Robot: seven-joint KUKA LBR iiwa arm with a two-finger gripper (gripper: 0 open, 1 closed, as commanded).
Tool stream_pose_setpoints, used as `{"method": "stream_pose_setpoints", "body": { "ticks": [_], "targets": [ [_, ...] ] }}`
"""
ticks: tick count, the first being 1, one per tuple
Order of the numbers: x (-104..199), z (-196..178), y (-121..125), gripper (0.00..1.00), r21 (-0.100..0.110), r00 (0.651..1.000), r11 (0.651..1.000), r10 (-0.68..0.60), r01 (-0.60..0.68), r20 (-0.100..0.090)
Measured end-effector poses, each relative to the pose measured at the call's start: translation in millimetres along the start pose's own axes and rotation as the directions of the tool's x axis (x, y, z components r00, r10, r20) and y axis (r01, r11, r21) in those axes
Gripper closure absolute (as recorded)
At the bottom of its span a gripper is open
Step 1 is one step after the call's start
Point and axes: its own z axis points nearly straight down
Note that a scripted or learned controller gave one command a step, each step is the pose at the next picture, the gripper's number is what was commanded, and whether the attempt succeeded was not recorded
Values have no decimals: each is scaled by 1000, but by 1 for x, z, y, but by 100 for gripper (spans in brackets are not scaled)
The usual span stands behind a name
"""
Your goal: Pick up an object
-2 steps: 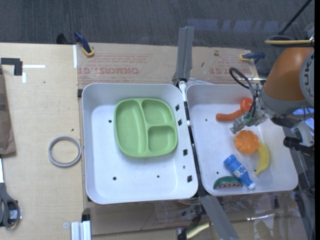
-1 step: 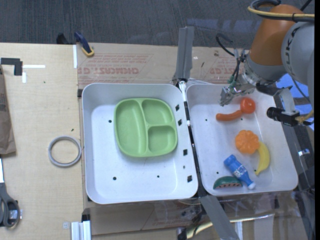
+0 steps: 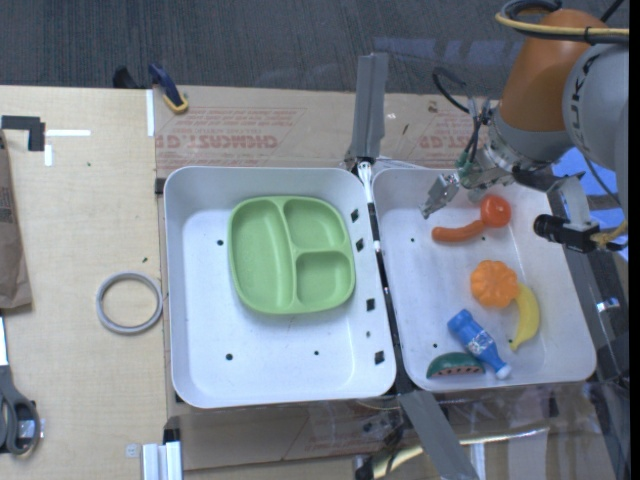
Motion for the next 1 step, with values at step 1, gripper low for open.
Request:
{"method": "stream_pose_setpoints", "body": {
  "ticks": [1],
  "targets": [
    [-47,65,-30,0,0,1000,1000,-11,11,1]
  ]
}}
